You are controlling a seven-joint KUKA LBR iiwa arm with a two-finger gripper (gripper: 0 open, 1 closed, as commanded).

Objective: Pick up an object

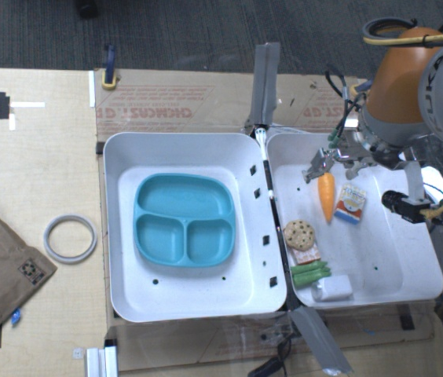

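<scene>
Camera view: we note the pale wooden surface (33,171) bearing two shallow white plastic bins side by side. The left bin (119,234) holds a teal three-compartment plate (184,218), centred. The right bin (394,273) holds the loose items, which in our judgement are laid apart so each can be grasped singly. The grey arm with its orange band (402,77) reaches in over the right bin's far side. The tool (333,161) hangs just above the orange carrot (327,196); we cannot tell how its fingers stand, and nothing shows between them. The carrot lies on the bin floor, long axis running near to far, narrow tip toward the near edge. Beside it sits a small red-and-white carton (350,205); nearer lie a round chocolate-chip cookie (299,233), green beans (310,273) and a small white block (333,287).
</scene>
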